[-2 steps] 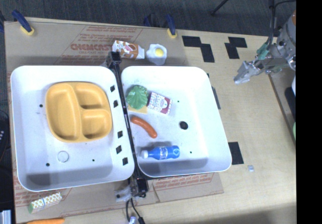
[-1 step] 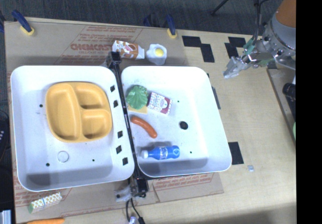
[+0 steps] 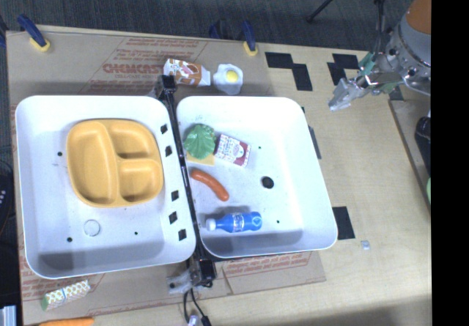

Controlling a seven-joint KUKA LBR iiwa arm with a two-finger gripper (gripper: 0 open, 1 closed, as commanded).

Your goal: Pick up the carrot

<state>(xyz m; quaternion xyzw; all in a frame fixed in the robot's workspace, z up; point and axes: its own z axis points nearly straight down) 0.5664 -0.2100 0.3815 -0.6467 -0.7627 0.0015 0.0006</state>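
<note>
The fingers [image 3: 344,99] hang over the bare surface [image 3: 366,171], outside the right bin [image 3: 311,171] and off its far right corner; they look drawn together to a point with nothing between them, though at this size the gap is hard to read, so whether they are parted I cannot tell; the grey arm [image 3: 410,46] reaches in behind them, parked clear of the bin, I judge, so the contents lie open to the camera. The carrot [image 3: 209,184] lies flat inside the right bin near its left wall, well apart from the fingers; the green vegetable [image 3: 199,140] and red carton [image 3: 233,149] sit just beyond it, the blue bottle [image 3: 236,223] nearer the bin's front; its long sides look free for a pinch across its width.
</note>
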